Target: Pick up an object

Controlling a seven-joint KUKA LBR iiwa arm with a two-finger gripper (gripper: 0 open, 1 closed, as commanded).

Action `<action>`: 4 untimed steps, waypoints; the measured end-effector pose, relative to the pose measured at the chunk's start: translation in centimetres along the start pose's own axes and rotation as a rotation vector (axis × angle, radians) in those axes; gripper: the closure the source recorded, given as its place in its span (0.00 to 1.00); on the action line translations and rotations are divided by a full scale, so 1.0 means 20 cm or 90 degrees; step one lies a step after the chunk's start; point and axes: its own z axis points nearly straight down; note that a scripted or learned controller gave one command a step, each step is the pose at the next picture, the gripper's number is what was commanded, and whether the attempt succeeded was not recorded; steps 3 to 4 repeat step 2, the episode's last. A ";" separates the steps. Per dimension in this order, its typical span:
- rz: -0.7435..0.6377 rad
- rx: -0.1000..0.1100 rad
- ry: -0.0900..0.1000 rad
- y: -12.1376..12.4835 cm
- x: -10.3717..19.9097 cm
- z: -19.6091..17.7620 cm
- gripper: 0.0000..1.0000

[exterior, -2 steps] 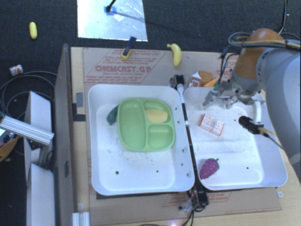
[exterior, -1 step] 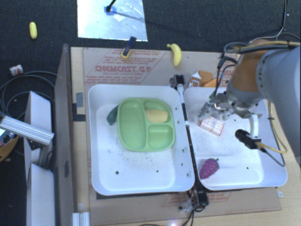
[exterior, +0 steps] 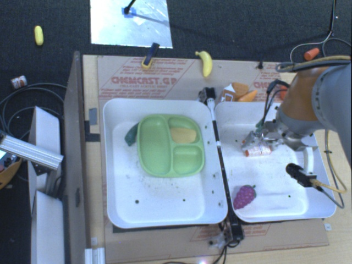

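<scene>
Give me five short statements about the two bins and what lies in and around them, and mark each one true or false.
1. The green divided plate lies in the left bin. True.
2. The purple grape bunch lies in the left bin. False: it lies in the right bin, near its front left corner.
3. A yellow piece sits in one of the plate's compartments. True.
4. The banana lies on the green plate. False: it lies on the board behind the bins.
5. The gripper is over the right bin. True.
</scene>
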 end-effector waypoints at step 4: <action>-0.008 -0.008 0.001 0.22 0.31 -0.53 1.00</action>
